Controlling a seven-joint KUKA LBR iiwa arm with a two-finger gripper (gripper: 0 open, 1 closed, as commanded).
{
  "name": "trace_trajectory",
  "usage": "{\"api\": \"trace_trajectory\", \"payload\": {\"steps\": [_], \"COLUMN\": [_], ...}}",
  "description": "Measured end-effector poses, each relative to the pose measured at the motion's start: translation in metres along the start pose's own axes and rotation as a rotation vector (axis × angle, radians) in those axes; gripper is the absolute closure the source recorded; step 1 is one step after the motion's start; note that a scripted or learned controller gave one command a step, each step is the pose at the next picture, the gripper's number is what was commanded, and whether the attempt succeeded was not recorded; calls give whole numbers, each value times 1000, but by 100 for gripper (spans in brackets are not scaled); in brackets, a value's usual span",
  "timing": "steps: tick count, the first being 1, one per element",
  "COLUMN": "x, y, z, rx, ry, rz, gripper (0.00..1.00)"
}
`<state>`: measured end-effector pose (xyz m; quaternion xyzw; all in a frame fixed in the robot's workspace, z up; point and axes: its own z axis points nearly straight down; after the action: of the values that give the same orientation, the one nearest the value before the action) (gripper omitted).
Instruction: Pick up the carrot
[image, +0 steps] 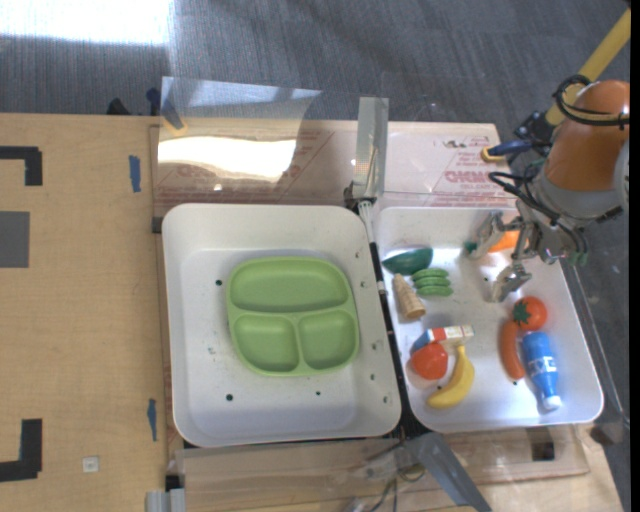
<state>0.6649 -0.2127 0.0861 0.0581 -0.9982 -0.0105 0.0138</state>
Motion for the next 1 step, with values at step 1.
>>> {"api": "trace_trajectory", "payload": {"steps": [1], "x": [1], "y": [4], "z": [0], "rx": [-7], "ry": [17], "rz": [338], "gripper": [0]}}
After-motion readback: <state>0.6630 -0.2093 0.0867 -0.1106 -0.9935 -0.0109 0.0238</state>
